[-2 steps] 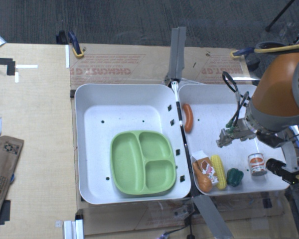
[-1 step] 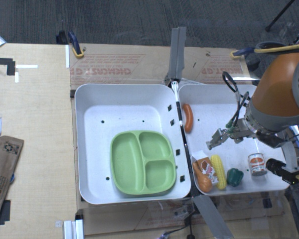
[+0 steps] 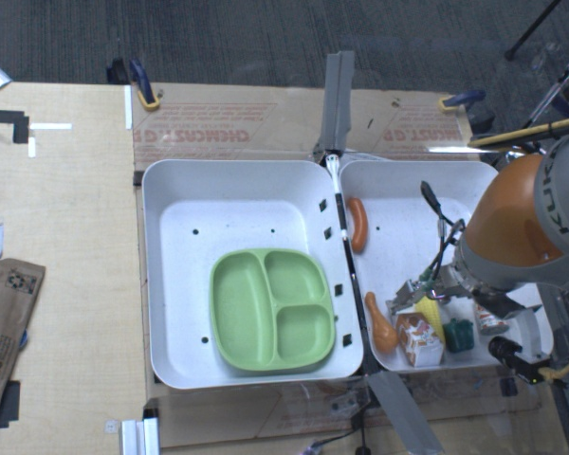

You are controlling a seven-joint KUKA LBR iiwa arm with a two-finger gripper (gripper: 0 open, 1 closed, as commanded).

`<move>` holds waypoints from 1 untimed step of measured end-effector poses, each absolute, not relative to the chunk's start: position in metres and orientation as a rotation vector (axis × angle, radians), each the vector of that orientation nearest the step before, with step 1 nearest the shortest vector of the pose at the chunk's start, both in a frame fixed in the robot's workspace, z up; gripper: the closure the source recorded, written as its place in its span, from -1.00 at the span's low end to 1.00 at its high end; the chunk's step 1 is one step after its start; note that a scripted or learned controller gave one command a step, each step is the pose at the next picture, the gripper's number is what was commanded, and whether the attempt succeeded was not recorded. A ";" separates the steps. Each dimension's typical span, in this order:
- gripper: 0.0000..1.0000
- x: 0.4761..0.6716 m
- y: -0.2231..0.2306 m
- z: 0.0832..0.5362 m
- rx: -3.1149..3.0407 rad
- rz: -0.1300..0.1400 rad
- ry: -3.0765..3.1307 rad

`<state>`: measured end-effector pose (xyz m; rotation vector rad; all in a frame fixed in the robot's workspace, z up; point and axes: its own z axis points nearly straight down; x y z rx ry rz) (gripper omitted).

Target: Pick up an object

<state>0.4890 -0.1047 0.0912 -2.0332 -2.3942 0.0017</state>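
Look in the right white bin (image 3: 398, 183). You see a small pile near its close edge: a yellow piece (image 3: 431, 317), a dark green block (image 3: 458, 336), a red and white packet (image 3: 418, 337) and an orange, pear-shaped toy (image 3: 380, 324). An orange sausage-shaped toy (image 3: 357, 224) lies farther back, by the left wall. The gripper (image 3: 434, 287) sits right over the pile; you cannot tell how wide it is. The left white bin (image 3: 171, 254) holds a light green plastic tray (image 3: 270, 308) with three parts. Both bins rest on brown cardboard (image 3: 228, 121) on a pale wooden bench (image 3: 66, 226).
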 end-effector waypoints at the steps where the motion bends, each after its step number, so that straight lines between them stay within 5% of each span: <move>1: 1.00 0.489 -0.105 0.100 -2.034 0.004 -2.393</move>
